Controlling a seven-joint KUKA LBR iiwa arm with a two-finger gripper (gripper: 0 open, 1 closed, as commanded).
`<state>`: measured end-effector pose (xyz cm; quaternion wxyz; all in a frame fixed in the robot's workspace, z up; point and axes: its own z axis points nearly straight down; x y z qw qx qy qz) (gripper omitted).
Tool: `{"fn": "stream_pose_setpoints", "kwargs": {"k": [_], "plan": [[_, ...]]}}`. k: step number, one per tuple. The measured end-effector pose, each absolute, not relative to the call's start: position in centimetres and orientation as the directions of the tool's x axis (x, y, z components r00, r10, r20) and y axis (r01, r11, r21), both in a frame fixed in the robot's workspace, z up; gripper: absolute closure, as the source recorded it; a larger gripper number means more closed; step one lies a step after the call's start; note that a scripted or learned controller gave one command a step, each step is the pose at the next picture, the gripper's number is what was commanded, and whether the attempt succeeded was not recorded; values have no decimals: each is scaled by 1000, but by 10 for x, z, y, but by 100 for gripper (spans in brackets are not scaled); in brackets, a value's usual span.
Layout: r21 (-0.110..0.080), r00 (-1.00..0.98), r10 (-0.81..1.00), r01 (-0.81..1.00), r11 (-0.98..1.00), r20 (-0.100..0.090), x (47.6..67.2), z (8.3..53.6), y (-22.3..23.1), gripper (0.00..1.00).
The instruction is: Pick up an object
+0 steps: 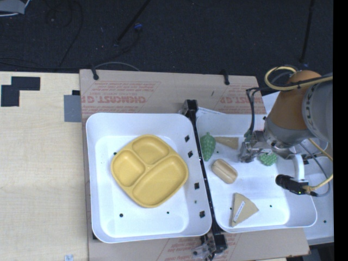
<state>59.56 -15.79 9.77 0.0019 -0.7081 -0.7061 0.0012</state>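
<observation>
**Pincer low in the right bin, beside a small green piece**

Pincer (251,152) down near the floor of the right bin (274,213), hanging from the grey arm (296,118) with its orange band. Too small and cluttered to tell how wide it stands, or whether anything sits in it; no claim of a hold.

From the left: pale counter (41,173), then the left bin (100,200) carrying a yellow divided plate (150,169). Stiff moulded plastic by the look of it, light but broad and flat, with smooth rims; probably awkward for a narrow grip, best taken across an outer edge or one of the dividers.

Past the black clips between the bins: a green bumpy lump (207,145) against the left wall of the right bin, likely soft or rubbery, easy to pinch across its narrow width. Just right of it, a tan wedge (228,142) near the back. Below, a tan roll (224,171), rounded, liable to slip sideways unless gripped across its short axis. Nearer the front, a pale triangular wedge (242,208), flat-sided, probably light, best taken across its two flat faces.

Furthest right, a small green piece (267,158), just beside the pincer and partly hidden by the wrist: the likeliest target, light and small, with little surface to catch.
</observation>
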Motion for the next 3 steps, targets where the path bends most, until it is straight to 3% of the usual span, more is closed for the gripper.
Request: {"fn": "stream_pose_setpoints", "kwargs": {"k": [3], "plan": [[2, -1, 1000, 1000, 1, -1, 600, 251, -170, 100]]}}
